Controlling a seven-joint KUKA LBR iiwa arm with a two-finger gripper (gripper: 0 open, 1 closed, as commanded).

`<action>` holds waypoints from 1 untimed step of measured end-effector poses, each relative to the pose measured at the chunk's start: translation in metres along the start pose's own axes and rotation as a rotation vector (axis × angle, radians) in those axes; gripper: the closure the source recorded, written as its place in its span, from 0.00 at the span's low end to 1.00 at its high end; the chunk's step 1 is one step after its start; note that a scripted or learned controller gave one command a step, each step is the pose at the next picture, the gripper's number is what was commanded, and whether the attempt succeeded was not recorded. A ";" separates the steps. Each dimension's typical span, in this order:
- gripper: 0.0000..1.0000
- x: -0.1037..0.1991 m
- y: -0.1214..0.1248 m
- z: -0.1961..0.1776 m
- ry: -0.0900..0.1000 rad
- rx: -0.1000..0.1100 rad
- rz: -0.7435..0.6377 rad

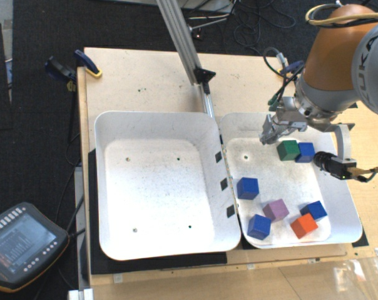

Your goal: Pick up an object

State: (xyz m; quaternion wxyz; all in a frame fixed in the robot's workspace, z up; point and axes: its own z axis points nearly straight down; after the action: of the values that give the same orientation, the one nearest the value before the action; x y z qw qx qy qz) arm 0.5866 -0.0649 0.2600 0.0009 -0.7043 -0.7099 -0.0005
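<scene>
Grey arm [364,55]; bulbous orange band [333,36]; cream cable loop on top [339,10].

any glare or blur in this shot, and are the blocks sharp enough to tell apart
Camera view: even, soft light with faint shadows; the white bins look bright but not blown out. The blocks are sharp enough to tell by colour, such as the green block and the orange block. The tool is dim, its detail hard to read.
</scene>
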 end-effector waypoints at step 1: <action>1.00 0.062 -0.003 0.012 0.000 0.001 -0.001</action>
State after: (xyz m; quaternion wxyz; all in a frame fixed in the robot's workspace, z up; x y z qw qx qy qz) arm 0.5827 -0.0031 0.2479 0.0014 -0.7039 -0.7103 -0.0003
